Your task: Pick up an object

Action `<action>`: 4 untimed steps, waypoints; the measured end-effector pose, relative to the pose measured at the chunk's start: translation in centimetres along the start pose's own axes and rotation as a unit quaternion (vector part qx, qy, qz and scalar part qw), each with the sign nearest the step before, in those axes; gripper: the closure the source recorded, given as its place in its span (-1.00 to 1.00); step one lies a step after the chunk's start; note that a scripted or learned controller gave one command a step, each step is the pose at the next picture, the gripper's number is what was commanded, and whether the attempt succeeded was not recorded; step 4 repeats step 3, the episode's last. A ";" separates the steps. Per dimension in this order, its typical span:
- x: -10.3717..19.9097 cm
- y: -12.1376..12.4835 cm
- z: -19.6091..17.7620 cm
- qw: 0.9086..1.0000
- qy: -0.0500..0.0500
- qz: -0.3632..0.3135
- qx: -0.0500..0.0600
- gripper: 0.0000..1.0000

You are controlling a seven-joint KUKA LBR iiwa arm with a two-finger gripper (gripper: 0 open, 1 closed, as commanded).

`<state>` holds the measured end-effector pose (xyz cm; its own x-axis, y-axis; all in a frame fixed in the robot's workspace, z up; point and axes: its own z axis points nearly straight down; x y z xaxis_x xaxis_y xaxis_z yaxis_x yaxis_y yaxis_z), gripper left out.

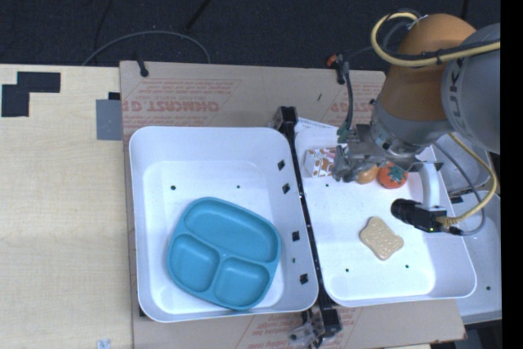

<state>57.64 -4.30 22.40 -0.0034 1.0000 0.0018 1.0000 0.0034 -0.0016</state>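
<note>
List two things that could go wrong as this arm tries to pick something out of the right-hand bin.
1. The gripper sits low among a packet, a small orange item and a red item, all crowded together; it may nudge them aside or catch two at once.
2. That cluster lies at the far end of the right bin, so a pushed item could wedge against its wall.

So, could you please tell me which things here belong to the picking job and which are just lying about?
Job: orange-red toy, printed packet, tan biscuit, all in the right bin.
Lying about: blue divided plate in the left bin; cardboard sheet.
</note>
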 end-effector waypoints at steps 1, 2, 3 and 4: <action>5.1 -0.1 1.0 1.000 0.000 0.000 0.002 1.00; 10.4 0.3 1.9 1.000 0.000 0.000 0.001 1.00; 15.4 0.6 2.4 1.000 -0.001 0.000 0.001 1.00; 15.4 0.6 2.4 1.000 -0.001 0.000 0.001 1.00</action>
